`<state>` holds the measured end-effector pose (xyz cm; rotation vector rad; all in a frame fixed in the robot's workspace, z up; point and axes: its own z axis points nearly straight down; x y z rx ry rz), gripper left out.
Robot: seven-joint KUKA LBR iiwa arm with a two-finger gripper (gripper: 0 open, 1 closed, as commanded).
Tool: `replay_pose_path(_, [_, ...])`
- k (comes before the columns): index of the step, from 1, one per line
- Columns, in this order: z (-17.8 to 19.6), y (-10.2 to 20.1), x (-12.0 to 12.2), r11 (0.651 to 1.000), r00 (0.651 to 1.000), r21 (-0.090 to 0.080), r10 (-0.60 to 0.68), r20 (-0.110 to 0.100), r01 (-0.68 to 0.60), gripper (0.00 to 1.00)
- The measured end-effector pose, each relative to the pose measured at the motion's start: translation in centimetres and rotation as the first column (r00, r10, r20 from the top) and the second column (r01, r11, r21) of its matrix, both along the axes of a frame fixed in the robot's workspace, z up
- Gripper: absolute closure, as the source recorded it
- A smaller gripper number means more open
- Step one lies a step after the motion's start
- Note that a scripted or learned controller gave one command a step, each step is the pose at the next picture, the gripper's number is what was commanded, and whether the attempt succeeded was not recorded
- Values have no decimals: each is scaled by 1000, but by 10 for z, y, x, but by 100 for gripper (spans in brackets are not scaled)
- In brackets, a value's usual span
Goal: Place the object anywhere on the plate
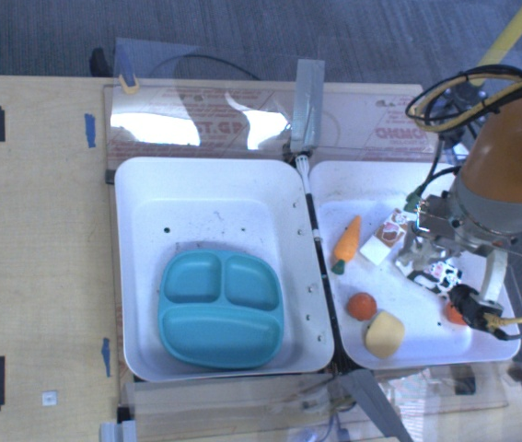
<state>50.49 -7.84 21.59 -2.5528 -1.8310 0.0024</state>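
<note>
While the grey arm with its orange band (509,155) reaches in from the right, its 2-finger gripper (431,265) hangs low over the right white bin (334,187), directly above a small black-and-white patterned object (444,275). Whether the gripper is spread or pinching cannot be told from this slanted view, and nothing is visibly held.

Which piece is the task's object is not certain; judging by the gripper's position, it is probably the black-and-white object, apart from the plate and in the other bin. The teal plastic plate with 3 compartments (221,308) lies flat in the left white bin (205,187), toward the near edge, smooth and matte with rounded corners, so a drop anywhere on it should settle.

Loose in the right bin lie an orange toy carrot with a green tip (346,244), tapered and glossy, a small red-orange ball (362,306), a pale yellow rounded lump (384,333) just beside it, and a small white-and-brown packet (387,235) near the gripper. A small red piece (455,315) sits beside the near wall. Scattered apart, each leaves the gripper room to descend.
</note>
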Motion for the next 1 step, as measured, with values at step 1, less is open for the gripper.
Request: replay_pose_path(1, [-33, 78, -8, 948, 948, 2, -319, -5, 319, 100])
